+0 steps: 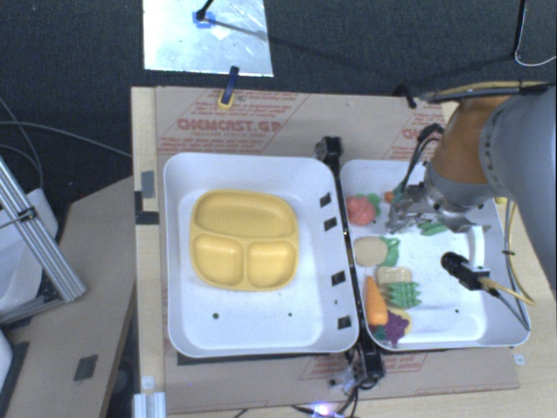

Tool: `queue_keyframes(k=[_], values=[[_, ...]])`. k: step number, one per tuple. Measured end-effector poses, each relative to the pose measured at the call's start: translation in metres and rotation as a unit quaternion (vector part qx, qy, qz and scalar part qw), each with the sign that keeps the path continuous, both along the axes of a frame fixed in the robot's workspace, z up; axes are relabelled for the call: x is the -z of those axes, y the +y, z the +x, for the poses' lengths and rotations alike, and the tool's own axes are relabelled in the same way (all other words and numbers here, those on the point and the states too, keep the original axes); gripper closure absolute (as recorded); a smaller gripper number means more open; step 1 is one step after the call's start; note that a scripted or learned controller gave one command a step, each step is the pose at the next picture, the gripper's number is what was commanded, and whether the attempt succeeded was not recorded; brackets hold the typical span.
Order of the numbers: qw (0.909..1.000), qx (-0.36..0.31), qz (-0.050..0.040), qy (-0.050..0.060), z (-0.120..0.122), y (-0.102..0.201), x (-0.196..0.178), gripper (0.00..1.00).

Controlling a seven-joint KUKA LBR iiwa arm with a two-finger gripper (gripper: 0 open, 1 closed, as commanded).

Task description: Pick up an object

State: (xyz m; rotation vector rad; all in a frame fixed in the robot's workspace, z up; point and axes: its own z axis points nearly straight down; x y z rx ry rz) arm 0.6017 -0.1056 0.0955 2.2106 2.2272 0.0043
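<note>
Red toy fruit (pixel 359 208) lies in the right bin (pixel 496 325), just left of the gripper (pixel 399 217), whose grip I cannot tell. Carrot (pixel 375 301), purple grapes (pixel 394 327) and pale disc (pixel 369 251) crowd nearby.

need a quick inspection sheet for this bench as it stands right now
surface: brown printed sheet under two white bins side by side, left bin and right bin
job's things: in the right bin, red piece, beige round piece, carrot, purple grapes, green piece
clutter: yellow divided plate in the left bin; blue and yellow clip on the sheet's far edge
end effector: low over the right bin's far part, beside the red piece; no hold can be confirmed
cables: black cable at upper right
surroundings: dark carpet, silver sheet, metal frame at left
</note>
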Motion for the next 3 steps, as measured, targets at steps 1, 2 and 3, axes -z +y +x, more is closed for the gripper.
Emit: queue_keyframes(k=[1,2,3], values=[[1.0000,-0.002,0.0017,0.000,-0.037,0.085,-0.094,1.00],[1.0000,0.004,0.0009,0.004,-0.098,0.092,-0.088,1.00],[1.0000,0.002,0.0006,0.001,-0.095,0.092,-0.099,1.00]])
